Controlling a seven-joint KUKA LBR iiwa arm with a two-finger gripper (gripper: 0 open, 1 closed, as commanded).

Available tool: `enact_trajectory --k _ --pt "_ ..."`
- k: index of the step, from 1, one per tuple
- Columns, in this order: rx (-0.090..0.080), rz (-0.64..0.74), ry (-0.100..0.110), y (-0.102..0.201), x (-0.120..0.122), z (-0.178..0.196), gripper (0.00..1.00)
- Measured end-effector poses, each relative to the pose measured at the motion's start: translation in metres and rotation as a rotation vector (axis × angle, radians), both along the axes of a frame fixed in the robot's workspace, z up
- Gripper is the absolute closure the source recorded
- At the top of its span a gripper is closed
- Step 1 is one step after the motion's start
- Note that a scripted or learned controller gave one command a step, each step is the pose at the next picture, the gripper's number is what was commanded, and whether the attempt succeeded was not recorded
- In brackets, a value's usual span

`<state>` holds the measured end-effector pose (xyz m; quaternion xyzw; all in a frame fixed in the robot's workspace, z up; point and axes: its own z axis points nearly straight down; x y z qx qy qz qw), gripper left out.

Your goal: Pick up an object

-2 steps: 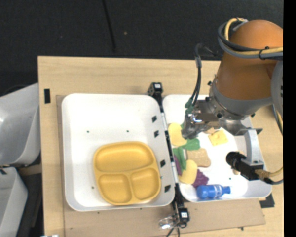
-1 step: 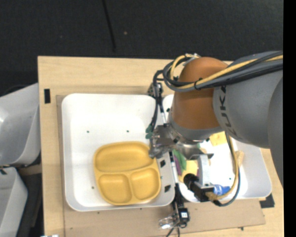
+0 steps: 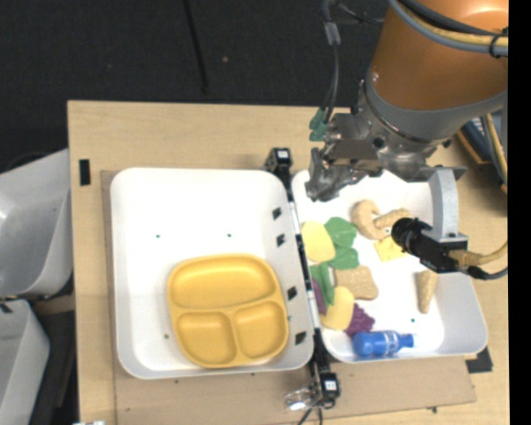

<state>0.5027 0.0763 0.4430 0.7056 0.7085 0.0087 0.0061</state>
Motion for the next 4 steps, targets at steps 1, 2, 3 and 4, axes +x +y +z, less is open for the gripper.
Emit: enact_trajectory --k 1,2,3,4 --pt "-0.006 -0.004 0.027 0.008 0.016 -0.12 1.0" --pt "-0.005 0.0 0.022 0.007 0.017 -0.105 1.0" --pt "-0.001 -0.001 0.006 0.0 -0.013 0.014 1.0" --pt "-0.007 -0.013 0.032 -0.079 -0.014 -0.124 1.0"
